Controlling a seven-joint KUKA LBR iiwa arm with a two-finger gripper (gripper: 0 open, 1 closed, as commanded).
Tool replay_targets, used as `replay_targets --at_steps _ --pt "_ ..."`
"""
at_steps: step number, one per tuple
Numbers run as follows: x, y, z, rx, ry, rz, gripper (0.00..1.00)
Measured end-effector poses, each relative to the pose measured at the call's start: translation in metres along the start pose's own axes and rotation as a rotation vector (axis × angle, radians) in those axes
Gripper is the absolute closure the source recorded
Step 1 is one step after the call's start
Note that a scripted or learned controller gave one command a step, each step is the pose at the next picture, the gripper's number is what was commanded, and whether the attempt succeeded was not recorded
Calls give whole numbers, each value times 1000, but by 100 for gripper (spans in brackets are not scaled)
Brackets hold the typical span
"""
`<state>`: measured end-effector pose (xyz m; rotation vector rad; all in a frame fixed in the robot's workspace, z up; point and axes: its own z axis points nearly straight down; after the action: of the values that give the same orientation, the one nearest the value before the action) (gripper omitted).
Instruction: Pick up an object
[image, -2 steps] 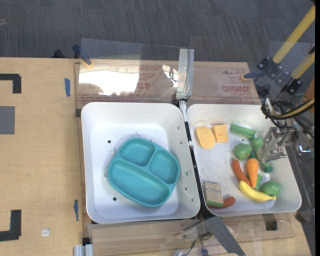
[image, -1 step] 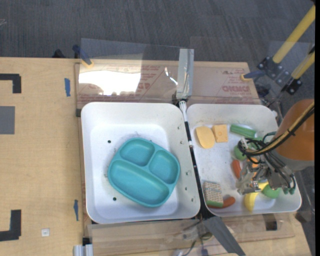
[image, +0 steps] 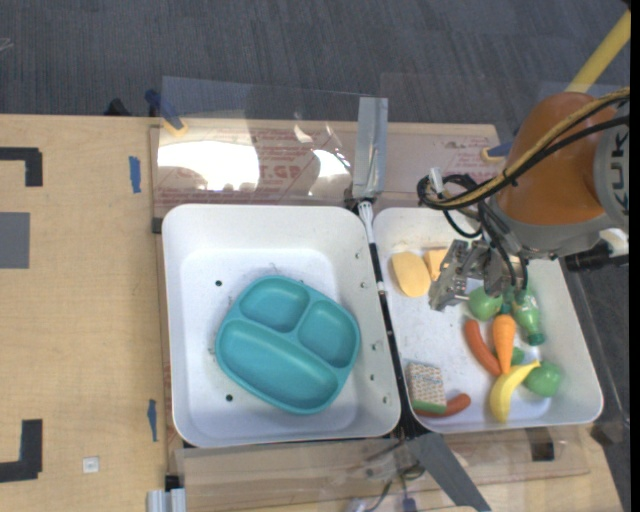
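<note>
Well, gripper (image: 462, 285): hanging low in the right bin (image: 585, 400); whether it's released or clenched, I cannot tell.
Nearest object: green toy (image: 486, 305) just right of it, pale yellow piece (image: 409, 273) just left.
Crowding: carrot (image: 503, 338) and banana (image: 506, 390) lie nearer.
Advice: centre over one piece, descend straight, avoid neighbours.
Left bin: teal plate (image: 289, 343).

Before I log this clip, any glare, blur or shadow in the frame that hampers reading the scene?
Camera view: strong glare on the clear sheet behind the left bin; the gripper looks slightly soft amid cables, so its fingers are hard to read; the teal plate and toy carrot are sharp, evenly lit, shadows faint.
</note>
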<state>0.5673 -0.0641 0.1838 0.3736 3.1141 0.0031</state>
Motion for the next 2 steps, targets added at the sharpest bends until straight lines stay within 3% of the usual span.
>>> replay_targets --at_steps 1,2 --pt "-24 -83 -30 3 0 -211 100" --pt "-23 -81 -29 2 2 -215 0"
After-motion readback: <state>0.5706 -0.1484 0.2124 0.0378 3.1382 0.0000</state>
